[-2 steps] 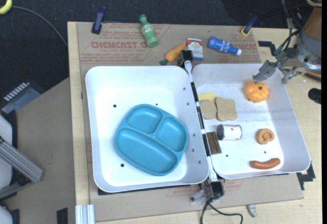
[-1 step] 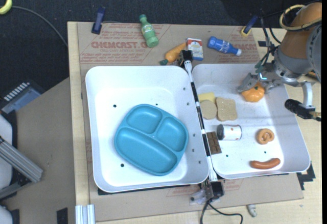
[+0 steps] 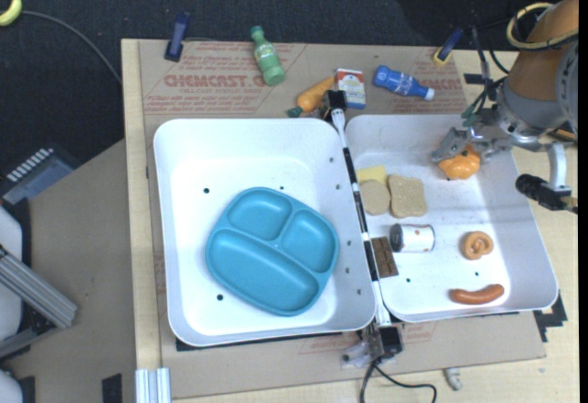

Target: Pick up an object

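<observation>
Nearest, lower right: sausage (image 3: 476, 294), pretzel-like ring (image 3: 475, 245), small can (image 3: 412, 237) lie untouched in the right bin (image 3: 524, 208). Farther up, hand (image 3: 459, 150) sits over an orange toy (image 3: 460, 166) by the bin's far wall; grip state unclear. Nothing lifted yet. Open room toward bin centre.

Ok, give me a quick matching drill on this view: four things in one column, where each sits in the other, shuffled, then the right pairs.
Things:
1. blue divided plate
2. sausage
3. green bottle
4. orange object

Places:
A. on the cardboard behind the bins
B. right bin, near front edge
C. left bin
D. right bin, far side, at the gripper

Pairs: 1-C, 2-B, 3-A, 4-D
</observation>
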You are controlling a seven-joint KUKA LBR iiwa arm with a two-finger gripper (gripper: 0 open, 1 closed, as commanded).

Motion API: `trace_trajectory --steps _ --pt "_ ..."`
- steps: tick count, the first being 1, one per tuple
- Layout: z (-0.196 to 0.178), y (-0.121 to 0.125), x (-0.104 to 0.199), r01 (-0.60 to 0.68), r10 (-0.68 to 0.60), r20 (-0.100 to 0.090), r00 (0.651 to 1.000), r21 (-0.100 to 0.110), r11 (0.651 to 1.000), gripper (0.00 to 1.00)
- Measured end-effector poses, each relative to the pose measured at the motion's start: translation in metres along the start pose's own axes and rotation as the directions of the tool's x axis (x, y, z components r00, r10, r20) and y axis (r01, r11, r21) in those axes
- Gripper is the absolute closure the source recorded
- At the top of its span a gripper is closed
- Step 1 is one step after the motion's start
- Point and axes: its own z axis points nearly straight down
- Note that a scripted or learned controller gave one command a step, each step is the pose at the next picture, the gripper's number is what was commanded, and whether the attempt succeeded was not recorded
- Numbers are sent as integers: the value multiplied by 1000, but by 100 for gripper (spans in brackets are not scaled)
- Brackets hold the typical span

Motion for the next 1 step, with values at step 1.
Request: trace_trajectory --steps 1 --pt "11 12 67 -4 4 3 1000 6 1000 100"
